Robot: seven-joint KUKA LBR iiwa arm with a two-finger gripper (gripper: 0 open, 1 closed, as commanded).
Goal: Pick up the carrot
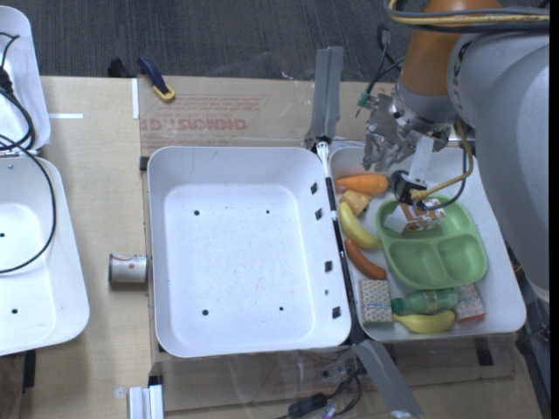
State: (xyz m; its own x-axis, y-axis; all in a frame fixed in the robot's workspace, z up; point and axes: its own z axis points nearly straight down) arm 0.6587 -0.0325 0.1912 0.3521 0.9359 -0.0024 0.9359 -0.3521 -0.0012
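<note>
The orange carrot (362,183) lies at the far left end of the right bin (507,308), close to the bin's back wall, with its tip pointing left. My gripper (381,155) hangs just above and slightly to the right of the carrot, pointing down at that back corner. Nothing shows in its grasp. The arm's orange band (445,37) and grey body cover the bin's far right part.
Beside the carrot are a yellow banana (354,225), a red sausage-like piece (365,260) and a green divided tray (432,250) bearing a small box (419,221). A checkered box (376,299), green bottle (425,302) and second banana (425,323) lie at the front. The left bin (236,243) adjoins.
</note>
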